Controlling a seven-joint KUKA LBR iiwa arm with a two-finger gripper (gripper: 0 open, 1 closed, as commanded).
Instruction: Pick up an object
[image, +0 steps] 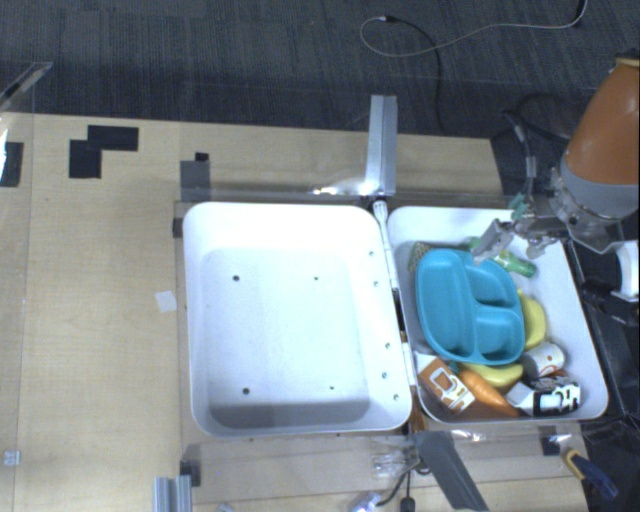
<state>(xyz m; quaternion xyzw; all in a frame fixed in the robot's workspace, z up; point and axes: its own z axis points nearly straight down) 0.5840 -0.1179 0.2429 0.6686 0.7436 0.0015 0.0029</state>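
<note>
The end effector (512, 238) hangs over the far side of the right-hand shallow white bin (590, 330), and whether it stands wide or narrow I cannot tell, nor is anything visibly caught in it. Just below it lies a small green object (518, 265), and nearer the camera from it a blue sectioned plastic tray (472, 308), a yellow banana (535, 320) and an orange carrot-like piece (490, 390). In my judgement the pick goes best on the green piece, with a straight descent clear of the tray's rim.

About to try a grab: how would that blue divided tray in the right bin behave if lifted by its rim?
The blue tray looks like stiff molded plastic, so it probably won't flop. It is broad and shallow, so likely light but apt to tilt. It rests on the banana and other items, so lifting may shift them.
</note>
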